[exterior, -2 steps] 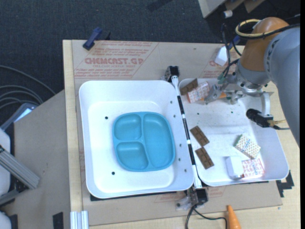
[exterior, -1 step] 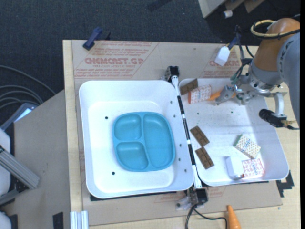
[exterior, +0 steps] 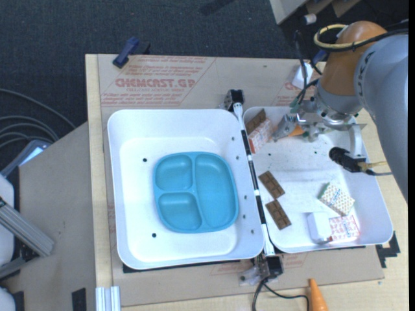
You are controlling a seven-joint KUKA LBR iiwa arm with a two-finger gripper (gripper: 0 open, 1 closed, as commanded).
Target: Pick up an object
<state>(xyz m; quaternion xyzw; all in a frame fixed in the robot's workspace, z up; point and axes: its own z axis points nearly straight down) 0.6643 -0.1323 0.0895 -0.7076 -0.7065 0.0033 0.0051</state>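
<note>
i see the gripper (exterior: 295,123) low in the right bin's (exterior: 373,193) far corner, beside a small box (exterior: 259,129); grip state unreadable. crowding the wall risks a miss.

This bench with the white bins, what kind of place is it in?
Probably a robotics lab or test cell: a grey arm reaches over two white bins on a cardboard-covered bench, with loose cables on dark carpet.
</note>
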